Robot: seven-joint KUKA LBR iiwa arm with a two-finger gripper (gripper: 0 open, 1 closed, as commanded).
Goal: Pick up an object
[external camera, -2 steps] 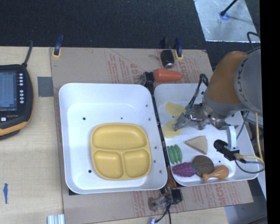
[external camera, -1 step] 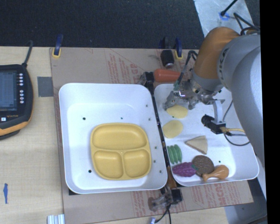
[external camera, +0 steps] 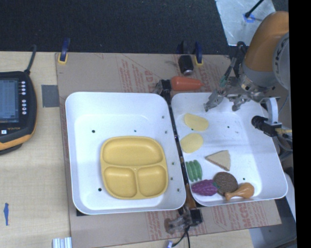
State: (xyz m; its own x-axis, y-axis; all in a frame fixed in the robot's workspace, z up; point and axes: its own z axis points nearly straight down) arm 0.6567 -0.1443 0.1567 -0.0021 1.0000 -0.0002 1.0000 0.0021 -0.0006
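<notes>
The tool (external camera: 224, 102) is held spread and bare above the right bin's (external camera: 263, 158) far end, well apart from the food pieces (external camera: 196, 122), so a miss is risked if lowered there.

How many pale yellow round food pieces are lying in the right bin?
2. One pale yellow piece lies in the right bin near its left wall, toward the far end. The other lies just in front of it, above the green beans.

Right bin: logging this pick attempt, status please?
Two-finger gripper open, holding nothing, over the shallow white right bin, far end. Nearest thing: pale yellow oval slice. Nothing in the way.
</notes>
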